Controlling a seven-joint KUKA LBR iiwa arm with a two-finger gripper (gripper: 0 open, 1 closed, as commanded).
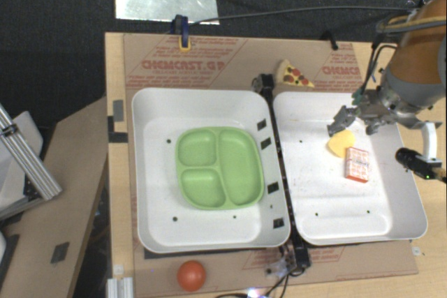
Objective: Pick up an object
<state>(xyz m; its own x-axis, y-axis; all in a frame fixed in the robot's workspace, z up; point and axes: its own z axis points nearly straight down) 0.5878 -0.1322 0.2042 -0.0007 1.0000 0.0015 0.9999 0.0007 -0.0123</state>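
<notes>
My gripper (355, 118) hangs over the upper part of the right bin (391, 220), its two fingers spread apart with nothing between them, and the pick is not yet made. The largest thing near is the green divided tray (220, 167), well off to the left of me in the left bin (150, 220); I judge it too broad and flat for my fingers, so I leave it. The small printed box (357, 165) lies below me and a little right, flat on the bin floor. The yellow piece (341, 144) sits just beneath my fingertips, touching or nearly touching the box, and it looks the best target: to do this well I should centre over it, come straight down, and close across its narrow side without nudging the box. The bin floor is smooth white and may let things slide. Outside the bins, a pizza-slice toy (295, 75) rests on the board above me, an orange ball (191, 275) far below to the left.
</notes>
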